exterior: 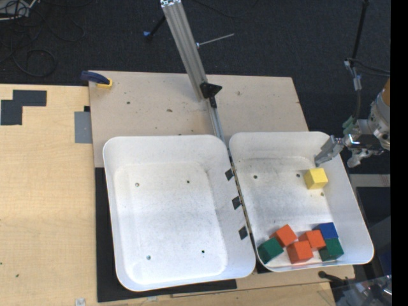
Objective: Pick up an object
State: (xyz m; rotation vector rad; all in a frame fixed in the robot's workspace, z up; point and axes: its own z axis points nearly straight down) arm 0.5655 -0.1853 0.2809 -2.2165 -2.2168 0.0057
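The right bin (280,152) holds several small blocks. A yellow cube (316,178) lies alone near its right wall. At the bin's front corner are three orange blocks (299,252), a blue block (327,230) and two green blocks (270,248) bunched together. My gripper (335,160) hangs over the bin's right rim, just above and to the right of the yellow cube. It is open, one grey finger (326,152) slants down toward the cube, and nothing is between the fingers.
The left bin (166,171) sits beside the right one, joined by black clips (234,201). A slanted aluminium bar (188,46) rises behind the bins. A blue-and-yellow clamp (97,78) lies at the bench's far left corner.
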